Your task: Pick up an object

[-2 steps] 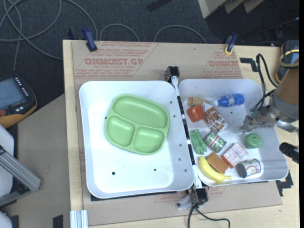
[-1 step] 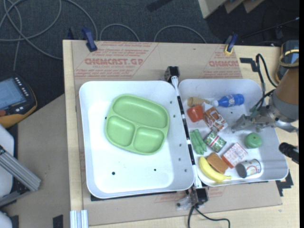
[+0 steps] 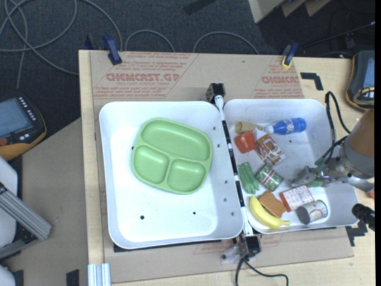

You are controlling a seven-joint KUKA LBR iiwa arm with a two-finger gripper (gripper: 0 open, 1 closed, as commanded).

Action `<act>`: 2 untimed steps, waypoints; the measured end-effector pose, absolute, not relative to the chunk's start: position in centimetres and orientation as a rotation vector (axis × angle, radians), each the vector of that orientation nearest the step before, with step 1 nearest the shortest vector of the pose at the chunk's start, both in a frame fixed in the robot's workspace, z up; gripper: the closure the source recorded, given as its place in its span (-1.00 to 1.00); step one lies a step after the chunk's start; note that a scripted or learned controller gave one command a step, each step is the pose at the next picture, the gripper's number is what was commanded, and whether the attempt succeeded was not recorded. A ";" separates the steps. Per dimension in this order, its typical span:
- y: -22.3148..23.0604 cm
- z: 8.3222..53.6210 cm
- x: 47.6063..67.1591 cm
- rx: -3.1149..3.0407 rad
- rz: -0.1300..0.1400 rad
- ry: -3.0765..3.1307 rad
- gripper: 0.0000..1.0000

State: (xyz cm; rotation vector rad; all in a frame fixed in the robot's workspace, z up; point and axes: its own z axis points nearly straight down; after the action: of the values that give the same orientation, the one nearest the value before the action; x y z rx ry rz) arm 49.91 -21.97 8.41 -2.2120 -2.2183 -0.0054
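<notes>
Nearest the camera, along the front edge of the right bin (image 3: 280, 103), lay a yellow banana (image 3: 266, 214) with a brown bun-like piece (image 3: 272, 204) resting against it, both to the left of the claw (image 3: 306, 174) and toward the viewer from it. Beside those, almost directly in front of the claw, sat a white carton with red print (image 3: 297, 196) and a small can lying on its side (image 3: 313, 211). The claw itself hung low over the right half of that bin, reaching in from the right on a grey arm (image 3: 360, 151); its dark fingers were too small and blurred to judge, so whether they were spread or pressed together could not be told, and nothing was visibly pinched between them. Just left of the claw lay a green-and-red can (image 3: 269, 177) and a dark green vegetable (image 3: 247, 177). Beyond it, toward the back wall, were a red-and-white box (image 3: 269, 150), a red-orange item (image 3: 244, 142), and a clear bottle with a blue label (image 3: 286, 126). Well apart to the left, the other white bin (image 3: 119, 207) held a green divided plate (image 3: 171, 155).
</notes>
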 end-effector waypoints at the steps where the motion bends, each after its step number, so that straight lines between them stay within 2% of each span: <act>1: -22.4 9.6 50.0 -2.224 -0.003 -2.223 1.00; 2: -12.0 14.6 56.1 -2.219 -0.002 -2.224 1.00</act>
State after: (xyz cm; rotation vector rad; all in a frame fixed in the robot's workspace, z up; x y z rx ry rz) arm 56.05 -12.03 14.62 -2.2192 -2.2241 -0.0022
